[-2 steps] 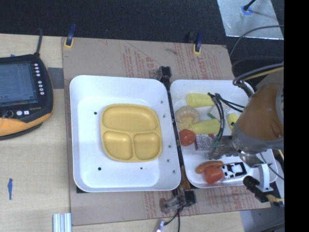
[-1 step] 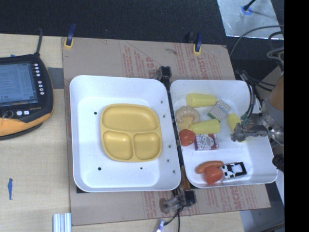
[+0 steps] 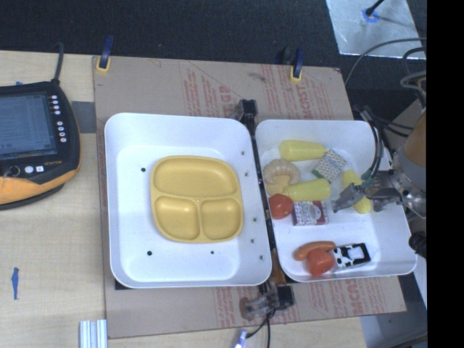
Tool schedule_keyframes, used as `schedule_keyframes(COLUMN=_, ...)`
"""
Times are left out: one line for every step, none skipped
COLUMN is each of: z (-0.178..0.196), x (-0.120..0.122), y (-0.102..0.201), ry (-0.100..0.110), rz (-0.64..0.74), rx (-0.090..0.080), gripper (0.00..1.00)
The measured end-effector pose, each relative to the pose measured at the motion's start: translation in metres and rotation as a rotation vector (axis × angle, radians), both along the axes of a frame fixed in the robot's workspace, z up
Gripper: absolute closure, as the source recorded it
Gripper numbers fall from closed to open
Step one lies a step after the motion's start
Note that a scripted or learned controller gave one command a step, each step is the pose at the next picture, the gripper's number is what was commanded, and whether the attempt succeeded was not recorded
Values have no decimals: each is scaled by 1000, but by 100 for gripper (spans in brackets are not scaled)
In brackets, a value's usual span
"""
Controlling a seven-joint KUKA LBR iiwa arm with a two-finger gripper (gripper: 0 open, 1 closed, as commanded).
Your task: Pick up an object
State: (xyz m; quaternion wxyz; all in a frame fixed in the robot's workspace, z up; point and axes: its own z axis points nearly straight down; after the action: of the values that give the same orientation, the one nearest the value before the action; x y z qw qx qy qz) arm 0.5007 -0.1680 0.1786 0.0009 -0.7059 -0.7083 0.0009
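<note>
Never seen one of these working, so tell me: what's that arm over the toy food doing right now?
Gripper low in the right bin, nothing seen held. Yellow piece right beside it. Packet and yellow corn crowd close.

We see the gripper (image 3: 350, 196) as a small dark grey metal piece with thin fingers, its surfaces catching dull highlights. Behind it sits a blockier grey wrist housing (image 3: 395, 187) with pale metallic edges. Thin black cables (image 3: 375, 147) loop up and over it. At the frame's right edge we make out a blurred orange-brown band (image 3: 415, 143) of the arm.
</note>
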Motion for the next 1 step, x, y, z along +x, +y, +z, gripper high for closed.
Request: schedule_keyframes(z=-27, x=64, y=-6, ry=0, rz=1, rx=1, gripper=0)
